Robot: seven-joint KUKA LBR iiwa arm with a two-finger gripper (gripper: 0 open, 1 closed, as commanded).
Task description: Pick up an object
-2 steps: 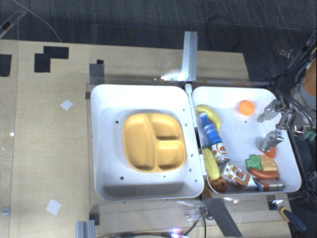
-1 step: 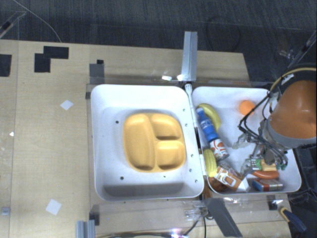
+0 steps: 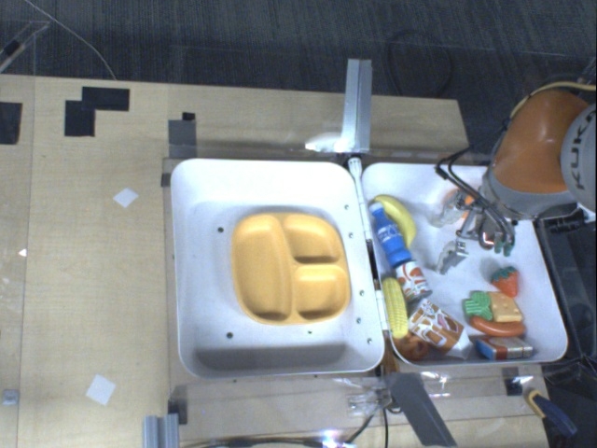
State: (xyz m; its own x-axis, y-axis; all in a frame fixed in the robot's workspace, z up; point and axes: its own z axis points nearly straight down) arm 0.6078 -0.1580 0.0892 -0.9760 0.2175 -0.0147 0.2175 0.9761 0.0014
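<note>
The gripper (image 3: 457, 245) hung low over the right bin (image 3: 550, 287), fingers apart with nothing between them, probably searching for a grasp. Just to its left lay the blue bottle (image 3: 389, 235) and the banana (image 3: 399, 217), pushed against the dividing wall. Further left, the yellow tray (image 3: 287, 267) rested alone. No writing was readable.

Open floor mid right bin (image 3: 550, 292), toys (image 3: 494, 315) crowding its left and bottom.
</note>
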